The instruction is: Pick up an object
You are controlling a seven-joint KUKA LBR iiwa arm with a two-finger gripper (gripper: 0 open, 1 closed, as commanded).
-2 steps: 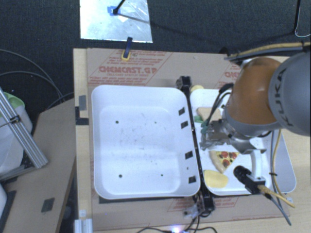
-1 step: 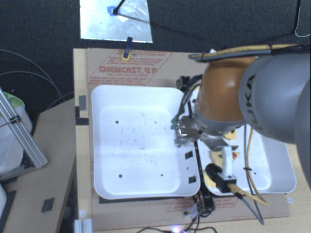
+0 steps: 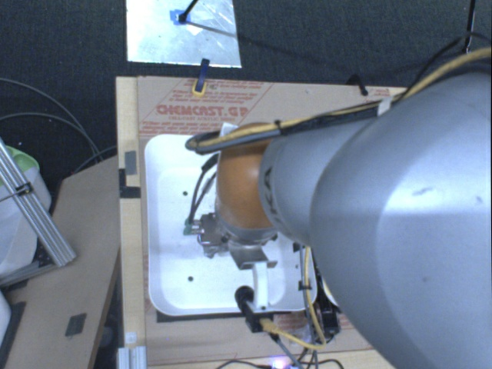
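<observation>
Camera view: grey arm with orange band reaches in from right, down over left white bin. Low over bin's middle sits gripper, tucked under wrist; open or closed, cannot tell. Whereabouts of object cannot be told, arm covers much of bin. Red-printed cardboard lies behind bin

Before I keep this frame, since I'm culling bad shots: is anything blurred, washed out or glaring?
Camera view: the grey arm is close to the lens and looks soft, and it covers most of the right side. The white bin is brightly lit and almost washed out. The shiny sheet at the top throws patchy glare.
</observation>
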